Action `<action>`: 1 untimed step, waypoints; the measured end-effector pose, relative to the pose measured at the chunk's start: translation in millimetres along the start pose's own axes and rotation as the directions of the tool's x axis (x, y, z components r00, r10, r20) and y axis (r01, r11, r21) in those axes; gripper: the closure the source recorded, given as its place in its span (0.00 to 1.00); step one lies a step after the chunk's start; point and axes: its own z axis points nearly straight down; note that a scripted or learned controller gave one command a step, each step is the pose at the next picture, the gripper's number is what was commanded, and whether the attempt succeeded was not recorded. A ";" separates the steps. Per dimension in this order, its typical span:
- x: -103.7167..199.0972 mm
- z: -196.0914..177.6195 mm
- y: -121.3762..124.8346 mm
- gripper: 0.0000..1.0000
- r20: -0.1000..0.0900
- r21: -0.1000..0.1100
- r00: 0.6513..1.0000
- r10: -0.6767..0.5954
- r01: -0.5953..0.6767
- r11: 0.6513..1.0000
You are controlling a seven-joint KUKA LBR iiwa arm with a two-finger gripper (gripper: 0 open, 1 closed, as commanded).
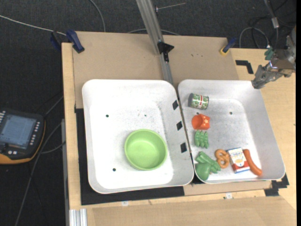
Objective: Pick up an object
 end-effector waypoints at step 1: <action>40.2 6.4 -9.2 1.00 -0.002 0.004 1.000 -0.002 0.002 1.000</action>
